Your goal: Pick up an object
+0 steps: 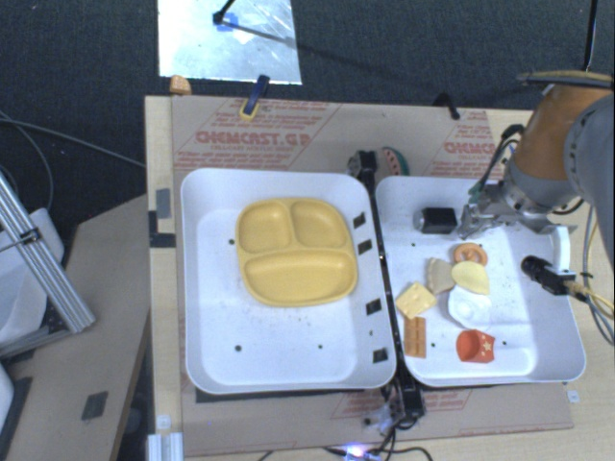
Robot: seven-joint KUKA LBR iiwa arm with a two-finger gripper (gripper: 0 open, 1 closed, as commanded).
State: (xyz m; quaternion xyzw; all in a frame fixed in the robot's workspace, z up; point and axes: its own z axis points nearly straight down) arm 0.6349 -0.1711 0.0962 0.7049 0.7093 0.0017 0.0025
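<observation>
Broad surface, carrying two white bins side by side. In the left bin, one yellow plate with three wells, lying flat. In the right bin, all the small pieces. Above that bin's back half, the arm, reaching in from the view's right and ending in the tool, low near the rear wall. Released or clenched: cannot tell from this angle. No sign of anything carried.

Nearest candidate, by judgement: black block, flat on the bin floor just beside the tool, on its view-left side. Touching or barely apart: cannot tell. Long axis left to right across the view, so pointing roughly at the tool, not lying across it. Probably calls for a short shift toward view-left, then a grip across the block's short width.

Second choice: orange ring, just camera-side of the tool and up against a yellow slice. Crowded close by: white disc, tan piece, yellow wedge. Farther toward the front wall, well apart from the tool: red piece and brown strip. Risk in that cluster of catching two pieces at once; less so with the block, set clear of the rest.
</observation>
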